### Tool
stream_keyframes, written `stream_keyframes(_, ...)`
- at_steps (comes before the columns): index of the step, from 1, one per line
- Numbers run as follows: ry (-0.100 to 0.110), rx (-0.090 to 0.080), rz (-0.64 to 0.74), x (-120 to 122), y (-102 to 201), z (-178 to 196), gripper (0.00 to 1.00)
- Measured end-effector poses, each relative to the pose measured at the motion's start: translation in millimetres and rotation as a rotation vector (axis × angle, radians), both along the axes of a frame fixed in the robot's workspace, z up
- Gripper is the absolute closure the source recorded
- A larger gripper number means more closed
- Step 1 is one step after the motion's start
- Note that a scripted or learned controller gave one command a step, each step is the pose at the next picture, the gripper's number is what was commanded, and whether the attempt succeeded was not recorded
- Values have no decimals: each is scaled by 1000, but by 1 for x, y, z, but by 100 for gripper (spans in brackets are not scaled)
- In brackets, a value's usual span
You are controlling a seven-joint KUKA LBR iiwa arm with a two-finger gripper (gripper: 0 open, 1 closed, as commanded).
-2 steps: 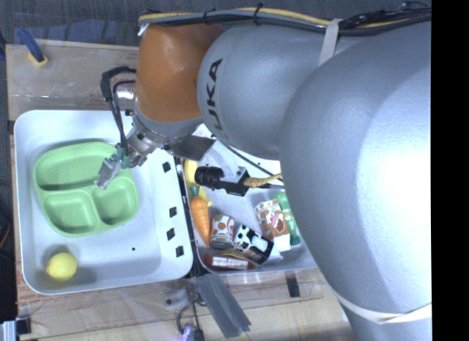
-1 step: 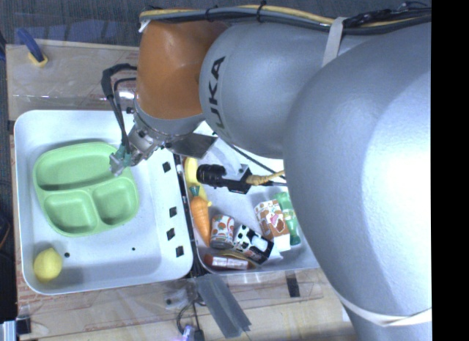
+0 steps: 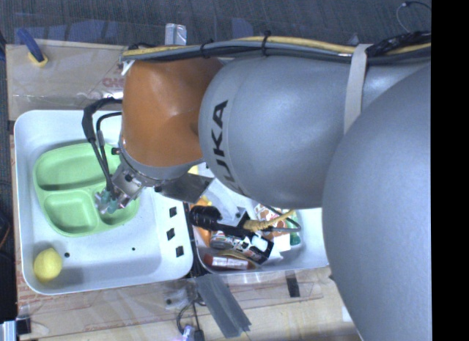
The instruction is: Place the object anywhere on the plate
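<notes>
A wooden desk (image 3: 66, 75) on dark carpet carries two shallow white bins. In the left bin (image 3: 88, 259) lies a light green divided plate (image 3: 62, 185). The task's thing, a small round yellow ball (image 3: 47, 265) like a lemon, smooth and plain, sits near the bin's 7 o'clock corner, well apart from the plate. The claw (image 3: 111, 202) hangs over the plate's 4 o'clock edge; whether it is apart or together I cannot tell. The right bin (image 3: 311, 251) holds mixed clutter.

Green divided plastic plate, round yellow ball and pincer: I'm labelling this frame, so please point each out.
Green divided plastic plate (image 3: 64, 167): camera view, bare upper compartment.
Round yellow ball (image 3: 47, 265): camera view, its middle.
Pincer (image 3: 110, 202): camera view, at its fingertips.
</notes>
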State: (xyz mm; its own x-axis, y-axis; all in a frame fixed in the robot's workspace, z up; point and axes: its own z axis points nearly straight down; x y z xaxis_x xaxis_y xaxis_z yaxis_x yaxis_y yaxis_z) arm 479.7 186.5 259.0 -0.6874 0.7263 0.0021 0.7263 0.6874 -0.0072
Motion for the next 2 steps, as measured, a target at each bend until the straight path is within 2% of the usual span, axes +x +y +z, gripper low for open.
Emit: stream_keyframes(2, 13, -6, 8, 1, 0, 14, 100)
